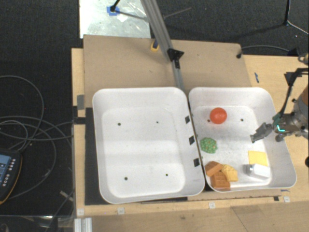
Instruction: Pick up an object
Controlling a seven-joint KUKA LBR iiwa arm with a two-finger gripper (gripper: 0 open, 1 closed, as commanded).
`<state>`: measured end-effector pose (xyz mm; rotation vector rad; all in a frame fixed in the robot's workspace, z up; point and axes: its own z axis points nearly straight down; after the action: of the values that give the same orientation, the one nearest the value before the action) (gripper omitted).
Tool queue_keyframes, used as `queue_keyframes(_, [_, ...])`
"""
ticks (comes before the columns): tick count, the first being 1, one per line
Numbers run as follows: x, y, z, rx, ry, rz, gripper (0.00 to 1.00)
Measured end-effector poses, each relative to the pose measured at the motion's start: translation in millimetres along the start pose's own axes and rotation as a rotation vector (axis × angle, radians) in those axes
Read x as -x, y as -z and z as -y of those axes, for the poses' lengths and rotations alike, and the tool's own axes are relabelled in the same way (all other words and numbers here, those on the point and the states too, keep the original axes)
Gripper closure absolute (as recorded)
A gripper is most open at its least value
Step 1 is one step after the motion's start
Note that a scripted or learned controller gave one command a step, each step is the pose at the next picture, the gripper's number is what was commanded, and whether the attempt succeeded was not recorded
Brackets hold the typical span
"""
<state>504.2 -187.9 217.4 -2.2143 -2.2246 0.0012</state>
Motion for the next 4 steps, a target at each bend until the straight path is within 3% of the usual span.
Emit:
queue_keyframes(1, [0, 2, -1, 0.004, -0.001, 0.001, 0.00])
queue_keyframes(4, [-3, -128, -6, 0.002, -0.004, 0.001, 0.00])
